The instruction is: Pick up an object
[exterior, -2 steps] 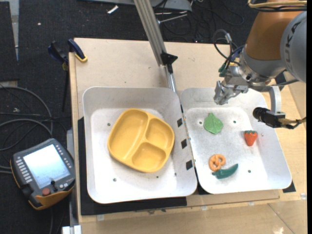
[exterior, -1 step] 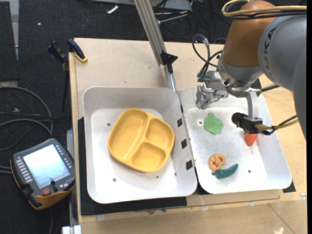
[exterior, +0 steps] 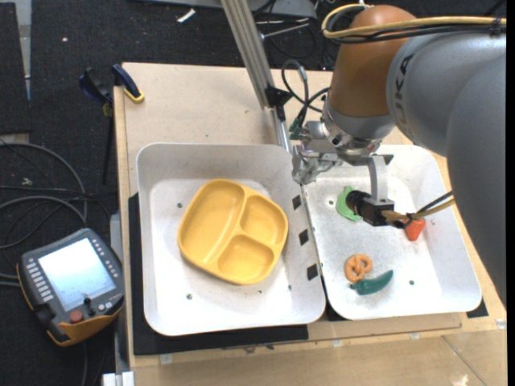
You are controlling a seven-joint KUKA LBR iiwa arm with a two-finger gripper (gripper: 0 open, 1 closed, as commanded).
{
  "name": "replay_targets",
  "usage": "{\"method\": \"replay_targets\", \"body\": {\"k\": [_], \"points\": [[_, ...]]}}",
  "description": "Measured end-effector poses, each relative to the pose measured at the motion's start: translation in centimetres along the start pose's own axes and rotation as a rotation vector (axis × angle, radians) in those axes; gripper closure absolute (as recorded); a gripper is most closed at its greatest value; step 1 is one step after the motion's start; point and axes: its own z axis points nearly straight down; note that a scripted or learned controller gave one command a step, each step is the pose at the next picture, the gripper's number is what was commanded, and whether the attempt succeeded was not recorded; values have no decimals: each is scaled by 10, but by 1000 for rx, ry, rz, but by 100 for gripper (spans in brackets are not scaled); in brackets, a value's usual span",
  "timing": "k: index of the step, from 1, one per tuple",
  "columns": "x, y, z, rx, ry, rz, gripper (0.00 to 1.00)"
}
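From the camera above the bench, we see the grey arm's two-finger gripper (exterior: 306, 167) over the inner edge of the right shallow white bin (exterior: 451, 296), close to the wall it shares with the left shallow white bin (exterior: 153, 215). We cannot tell how far it is open, and we see nothing held in it. The candidates lie loose in the right bin: a flat green plastic piece (exterior: 346, 205) near the gripper, a small orange-red plastic lump (exterior: 414, 231) further right, and an orange pretzel-shaped toy (exterior: 358, 265) just beside a dark green pepper-shaped toy (exterior: 374, 283). A yellow three-compartment plastic plate (exterior: 233, 232) lies alone in the left bin. We judge the green piece the likeliest target, being nearest.
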Motion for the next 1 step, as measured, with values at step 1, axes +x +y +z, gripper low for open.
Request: {"method": "replay_targets", "body": {"k": [1], "points": [[63, 5, 1, -3, 1, -1, 100]]}}
